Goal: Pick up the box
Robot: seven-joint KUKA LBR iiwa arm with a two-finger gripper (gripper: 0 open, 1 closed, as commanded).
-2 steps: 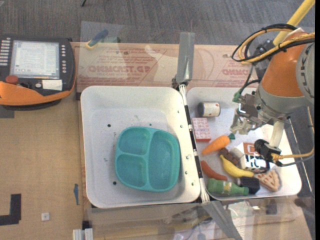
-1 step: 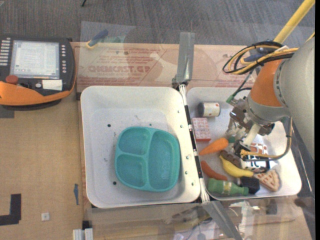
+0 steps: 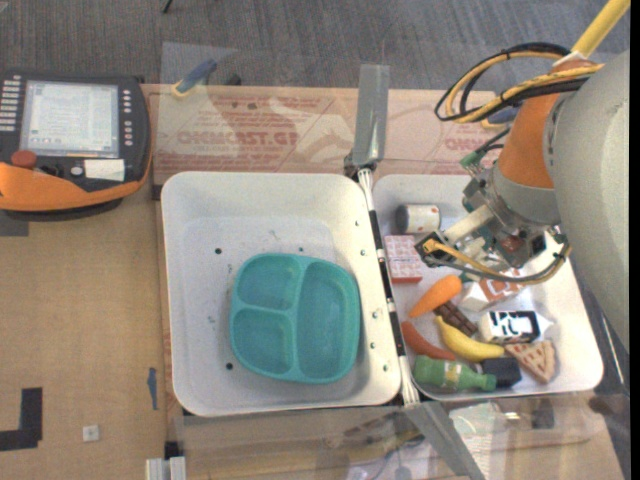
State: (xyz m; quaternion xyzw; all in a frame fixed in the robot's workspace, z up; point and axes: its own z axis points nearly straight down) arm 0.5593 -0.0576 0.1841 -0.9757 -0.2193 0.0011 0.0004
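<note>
The pincer (image 3: 497,251) sits low over the right bin (image 3: 585,363), but cables and wrist housing mask its fingertips, so their spread cannot be told. The arm (image 3: 600,168) runs off the right edge and covers that bin's far right corner. A red-and-white box (image 3: 402,257) lies partly against the bin wall, its print too small to read. A patterned item (image 3: 497,288) below the pincer is mostly covered. The orange-based pendant (image 3: 70,143) is cut by the left edge

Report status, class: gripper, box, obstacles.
Gripper low over right white bin, fingers hidden. Small pink-and-white cardboard box at bin's left wall, unheld. Orange toy carrot just below it.
</note>
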